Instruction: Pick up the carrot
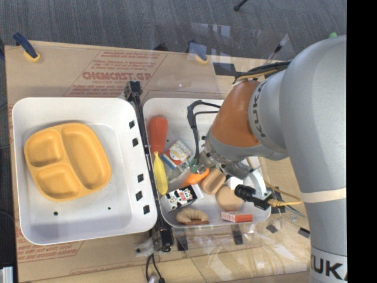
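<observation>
Near edge: croissant (192,217) and small red box (237,217) lie along the right bin's (177,108) near wall.
Carrot: small orange carrot (197,175) mid right bin, just below the wrist, beside a tan bread roll (212,182).
Gripper: gripper (203,164) sits over the carrot; how wide it stands, and any hold on the carrot, cannot be told.
Banana: banana (159,174) by the bin's left wall, red cylinder (157,133) farther back.
Left bin: left bin (23,217) holds a yellow tray (66,160).

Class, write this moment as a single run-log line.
arm: over right bin | end effector: at carrot | grasp: unconfirmed | tray: left bin
</observation>
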`<state>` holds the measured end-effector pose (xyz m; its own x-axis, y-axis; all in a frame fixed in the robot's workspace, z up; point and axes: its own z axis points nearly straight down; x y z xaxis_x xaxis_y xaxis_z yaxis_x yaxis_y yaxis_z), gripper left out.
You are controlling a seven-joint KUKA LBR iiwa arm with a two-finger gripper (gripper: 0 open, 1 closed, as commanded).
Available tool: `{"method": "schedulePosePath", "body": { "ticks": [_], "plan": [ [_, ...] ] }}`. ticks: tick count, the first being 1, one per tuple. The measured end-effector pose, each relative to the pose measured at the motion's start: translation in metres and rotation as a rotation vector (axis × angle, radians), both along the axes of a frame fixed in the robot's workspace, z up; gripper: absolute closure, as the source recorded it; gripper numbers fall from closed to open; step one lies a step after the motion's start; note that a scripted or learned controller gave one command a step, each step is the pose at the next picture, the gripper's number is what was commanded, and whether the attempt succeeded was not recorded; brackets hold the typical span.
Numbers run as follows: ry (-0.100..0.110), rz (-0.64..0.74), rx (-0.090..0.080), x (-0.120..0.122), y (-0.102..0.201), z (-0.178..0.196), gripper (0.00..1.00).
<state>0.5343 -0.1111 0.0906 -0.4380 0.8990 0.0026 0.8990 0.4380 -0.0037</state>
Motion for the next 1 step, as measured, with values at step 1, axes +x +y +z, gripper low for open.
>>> {"method": "schedulePosePath", "body": {
  "ticks": [1],
  "plan": [
    [0.000,0.008,0.001,0.0011,0.0013,0.0102,1.00]
  ]
}}
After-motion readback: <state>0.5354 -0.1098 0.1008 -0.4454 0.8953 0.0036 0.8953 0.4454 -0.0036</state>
